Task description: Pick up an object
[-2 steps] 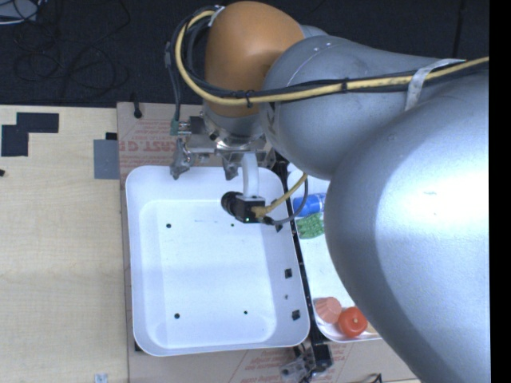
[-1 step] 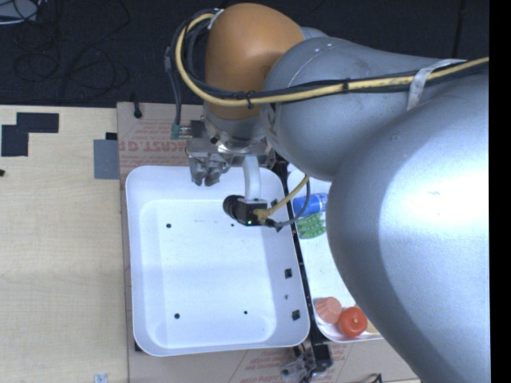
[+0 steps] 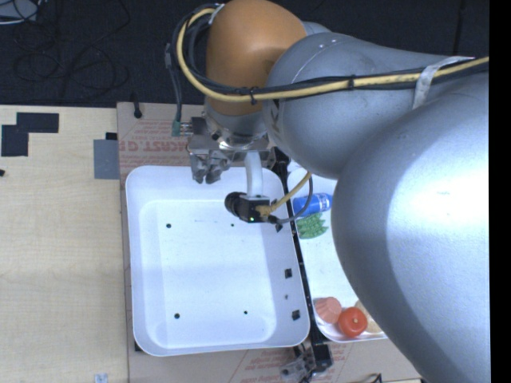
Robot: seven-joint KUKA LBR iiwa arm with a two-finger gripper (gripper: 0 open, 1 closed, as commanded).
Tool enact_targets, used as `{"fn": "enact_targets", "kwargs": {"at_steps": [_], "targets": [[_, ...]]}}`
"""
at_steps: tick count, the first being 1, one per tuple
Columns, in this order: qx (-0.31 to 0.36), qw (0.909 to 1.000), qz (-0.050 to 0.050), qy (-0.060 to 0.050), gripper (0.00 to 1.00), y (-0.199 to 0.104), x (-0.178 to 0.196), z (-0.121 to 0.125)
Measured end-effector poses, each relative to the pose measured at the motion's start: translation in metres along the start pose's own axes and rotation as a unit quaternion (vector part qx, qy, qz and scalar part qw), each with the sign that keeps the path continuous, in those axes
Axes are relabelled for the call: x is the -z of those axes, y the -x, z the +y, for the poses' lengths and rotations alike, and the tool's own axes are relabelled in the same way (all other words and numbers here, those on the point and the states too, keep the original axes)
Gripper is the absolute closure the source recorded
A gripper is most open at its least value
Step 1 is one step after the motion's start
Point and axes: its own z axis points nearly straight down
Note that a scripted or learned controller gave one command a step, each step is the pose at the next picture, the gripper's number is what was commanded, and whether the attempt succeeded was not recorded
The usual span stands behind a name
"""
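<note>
camera view: slanted look down on tabletop (image 3: pixel 56 238) with two white bins side by side
arm: grey KUKA arm (image 3: pixel 399 150) reaches in from the right, orange band (image 3: pixel 251 34) above the wrist, yellow cable (image 3: pixel 319 82) running along it
pincer: pincer (image 3: pixel 209 170) hangs over the far rim of the left bin (image 3: pixel 207 270) – fingers look close together with nothing between them, so narrow and holding nothing
black part: small dark fitting (image 3: pixel 243 207) on a pale stalk sits just below the wrist, over the left bin's far right corner – looks like rig hardware, not a pickable item
task things: all in the right bin (image 3: pixel 319 254), mostly hidden by the arm – blue bottle-like item (image 3: pixel 313 204), green item (image 3: pixel 311 227) just beside it, red tomato-like item (image 3: pixel 352 321) near the front with a pale pink piece (image 3: pixel 326 307) touching it
step in hand: probably positioning before a grasp, nothing picked yet
how to do it well: shift over the right bin, pick one isolated target – the red round one has some free space – open wide, centre the fingers on it, descend straight, close, lift slowly
risk: round item may roll out; the blue and green pair sit close, so a double contact is likely
</note>
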Motion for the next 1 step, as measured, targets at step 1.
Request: {"fn": "enact_targets", "kwargs": {"at_steps": [1], "targets": [[0.003, 1.0000, -0.001, -0.001, 1.00, -0.0005, 0.0093, -0.0003]]}}
